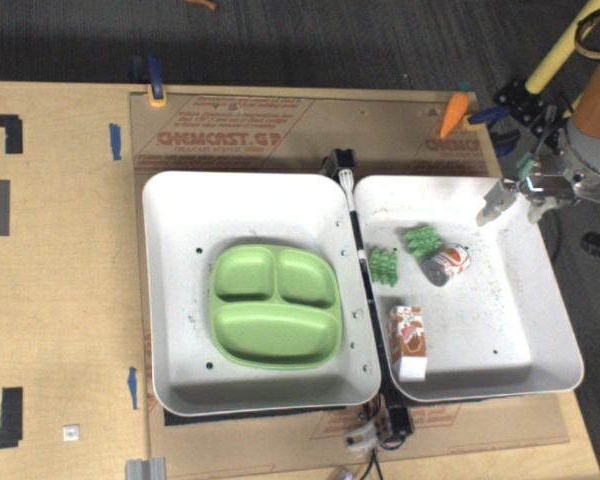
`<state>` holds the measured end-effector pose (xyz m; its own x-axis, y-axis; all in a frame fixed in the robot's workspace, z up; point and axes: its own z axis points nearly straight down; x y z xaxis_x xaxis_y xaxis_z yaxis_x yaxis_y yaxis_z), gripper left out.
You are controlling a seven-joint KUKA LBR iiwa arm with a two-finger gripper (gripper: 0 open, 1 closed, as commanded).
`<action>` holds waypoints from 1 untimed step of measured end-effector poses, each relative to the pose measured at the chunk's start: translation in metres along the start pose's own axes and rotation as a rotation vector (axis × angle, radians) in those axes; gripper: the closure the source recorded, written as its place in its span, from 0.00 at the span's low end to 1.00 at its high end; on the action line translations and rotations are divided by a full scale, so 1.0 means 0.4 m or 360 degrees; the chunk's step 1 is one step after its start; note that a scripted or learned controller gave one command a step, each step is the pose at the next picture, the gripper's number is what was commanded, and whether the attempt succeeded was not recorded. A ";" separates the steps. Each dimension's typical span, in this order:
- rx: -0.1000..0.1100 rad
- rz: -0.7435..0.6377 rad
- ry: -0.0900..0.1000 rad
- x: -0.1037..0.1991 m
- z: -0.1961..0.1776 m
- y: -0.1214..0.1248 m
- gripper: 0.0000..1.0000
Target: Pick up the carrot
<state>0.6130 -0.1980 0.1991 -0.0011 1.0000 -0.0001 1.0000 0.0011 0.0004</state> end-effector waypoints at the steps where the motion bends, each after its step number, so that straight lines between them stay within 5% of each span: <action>1: 0.0001 0.0193 -0.0001 -0.007 0.190 0.133 0.00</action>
<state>0.6664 -0.2007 0.1232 0.1200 0.9928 -0.0005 0.9928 -0.1200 -0.0001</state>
